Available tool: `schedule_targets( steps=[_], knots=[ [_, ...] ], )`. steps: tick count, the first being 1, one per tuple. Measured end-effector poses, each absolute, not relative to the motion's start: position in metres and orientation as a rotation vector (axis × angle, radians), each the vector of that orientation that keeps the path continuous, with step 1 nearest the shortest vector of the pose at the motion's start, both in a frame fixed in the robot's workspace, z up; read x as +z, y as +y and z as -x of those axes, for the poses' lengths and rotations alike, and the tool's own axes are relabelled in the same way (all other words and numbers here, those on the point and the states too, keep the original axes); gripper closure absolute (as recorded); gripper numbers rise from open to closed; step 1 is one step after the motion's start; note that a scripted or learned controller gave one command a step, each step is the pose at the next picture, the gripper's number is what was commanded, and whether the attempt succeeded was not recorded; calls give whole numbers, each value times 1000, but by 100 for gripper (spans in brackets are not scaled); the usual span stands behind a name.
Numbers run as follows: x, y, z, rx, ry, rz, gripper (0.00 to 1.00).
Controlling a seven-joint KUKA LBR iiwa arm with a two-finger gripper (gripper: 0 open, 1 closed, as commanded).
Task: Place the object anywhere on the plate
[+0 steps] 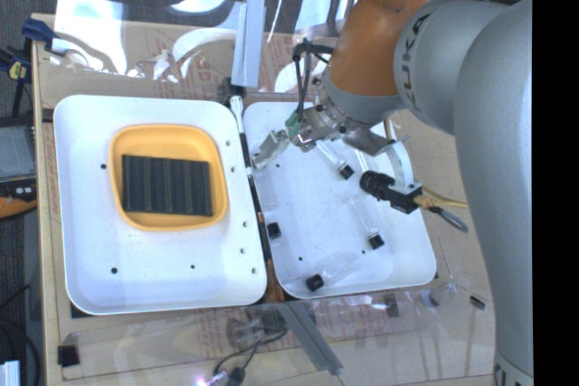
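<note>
A yellow plate (166, 141) with rounded corners lies in the left white bin (90, 258). A dark grey ribbed rectangular block (168, 185) rests flat on the plate, near its middle. The grey arm with its orange band (380, 41) reaches in from the right, over the back of the right bin. My gripper (267, 149) points left, hanging above the right bin's near-left corner beside the divide between the bins. Nothing is visibly held by it. It is to the right of the plate and apart from the block.
The right white bin (412, 271) holds several small clear pieces with black ends (314, 282), scattered over its floor. A black fitting (387, 188) on the arm's cable hangs over that bin. A metal bar (246, 41) stands behind the bins.
</note>
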State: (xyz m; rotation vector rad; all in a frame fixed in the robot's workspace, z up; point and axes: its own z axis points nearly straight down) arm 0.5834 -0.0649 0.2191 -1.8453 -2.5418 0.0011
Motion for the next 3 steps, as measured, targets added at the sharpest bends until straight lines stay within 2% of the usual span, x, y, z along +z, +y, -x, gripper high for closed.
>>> schedule_targets(
  steps=[1,2,3],
  knots=[
    [191,-32,-608,2,-2844,1327,0],
    [201,-31,-609,2,-2847,1322,100],
    [191,-14,-569,3,-2929,1124,100]
  ],
)
